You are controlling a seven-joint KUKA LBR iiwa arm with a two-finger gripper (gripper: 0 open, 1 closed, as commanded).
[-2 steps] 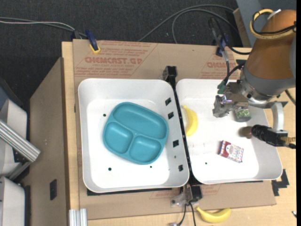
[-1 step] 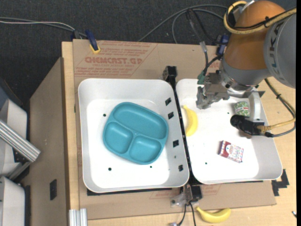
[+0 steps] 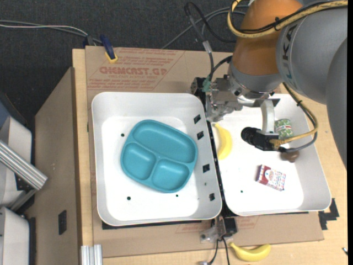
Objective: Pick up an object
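Camera view from above gives you two white bins side by side on the tabletop, with the arm (image 3: 309,43) reaching in from the right and its pincer (image 3: 219,112) hanging low over the near-left corner of the right bin (image 3: 245,197), tight against the wall the two bins share. Directly under it, and a little toward you, lies a yellow banana (image 3: 224,142), curved along that same wall. I judge this the likeliest target, since nothing else sits so close to the tool. You cannot tell from this angle whether the pincer is released or clenched, because the wrist body covers its tip, and nothing shows as held in it. The banana's place beside the wall matters: a descent there leaves little room on the wall side, so the tool could catch the rim or nudge the fruit rather than close round it. The rest of the right bin offers easier picks in open floor: a small red and white card box (image 3: 270,177) near the middle, a green and white can (image 3: 284,128) toward the far side, and a small brown item (image 3: 290,154) just beside it. The left bin (image 3: 107,197) holds a blue divided plate (image 3: 159,155), lying flat and well apart from the arm.
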